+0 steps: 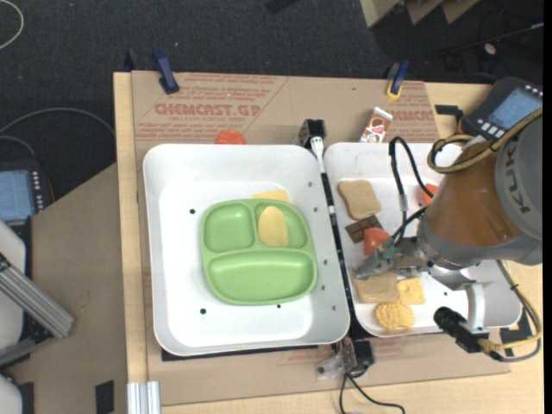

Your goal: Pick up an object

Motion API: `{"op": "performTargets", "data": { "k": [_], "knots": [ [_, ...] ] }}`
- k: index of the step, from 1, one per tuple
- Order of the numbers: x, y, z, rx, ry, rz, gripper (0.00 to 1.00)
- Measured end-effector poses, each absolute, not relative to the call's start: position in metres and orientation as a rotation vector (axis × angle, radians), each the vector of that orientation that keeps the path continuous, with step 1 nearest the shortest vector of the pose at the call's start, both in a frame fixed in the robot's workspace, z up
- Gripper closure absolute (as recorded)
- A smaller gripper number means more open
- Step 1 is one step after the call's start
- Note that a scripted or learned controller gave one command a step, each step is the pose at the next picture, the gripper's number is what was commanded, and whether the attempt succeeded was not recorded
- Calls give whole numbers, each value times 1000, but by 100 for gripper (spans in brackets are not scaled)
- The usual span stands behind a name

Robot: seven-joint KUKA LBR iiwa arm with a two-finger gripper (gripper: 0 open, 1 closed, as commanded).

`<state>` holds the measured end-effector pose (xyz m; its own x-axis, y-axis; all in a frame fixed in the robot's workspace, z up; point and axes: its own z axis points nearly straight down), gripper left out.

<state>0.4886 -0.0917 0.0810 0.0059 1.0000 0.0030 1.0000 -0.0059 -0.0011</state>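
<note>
Jaws (pixel 373 267) low over flat, left-pointing tan slice (pixel 377 289).

blue clamps (pixel 164 70), cardboard bench (pixel 207 106)

White bins (pixel 164 231), green divided plate (pixel 257 274), yellow corn (pixel 394 317), tan toast (pixel 359 197)

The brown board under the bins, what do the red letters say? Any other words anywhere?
"CHEMCAST. G P": red print on the brown board, as best I can read it.
Smaller red lines beneath it: too blurred to read.
Small red-and-white packet by the right bin: print too small to read.
</note>
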Motion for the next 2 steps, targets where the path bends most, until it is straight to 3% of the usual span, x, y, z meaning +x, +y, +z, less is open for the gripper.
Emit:
{"op": "performTargets", "data": {
  "k": [1, 2],
  "knots": [
    [565, -111, 87, -2225, -2229, -7, 0],
    [562, -111, 96, -2228, -2224, -5, 100]
  ]
}}
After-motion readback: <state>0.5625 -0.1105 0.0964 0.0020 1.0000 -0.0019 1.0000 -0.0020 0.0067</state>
